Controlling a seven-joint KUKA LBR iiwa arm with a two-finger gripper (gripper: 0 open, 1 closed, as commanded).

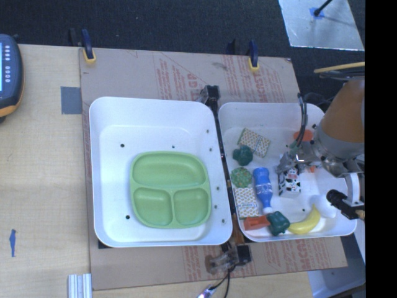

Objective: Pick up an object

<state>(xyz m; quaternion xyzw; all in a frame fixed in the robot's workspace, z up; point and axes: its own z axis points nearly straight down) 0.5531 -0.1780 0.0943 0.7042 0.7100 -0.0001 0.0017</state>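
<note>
Black-and-white cow toy (289, 183) stands upright right of the blue bottle (263, 189) | gripper (291, 164) poised directly above the toy | finger spread: cannot tell.

Bright, even overhead light; whites of the bins (102, 166) nearly wash out; slightly soft focus; glare patch at one o'clock.
</note>
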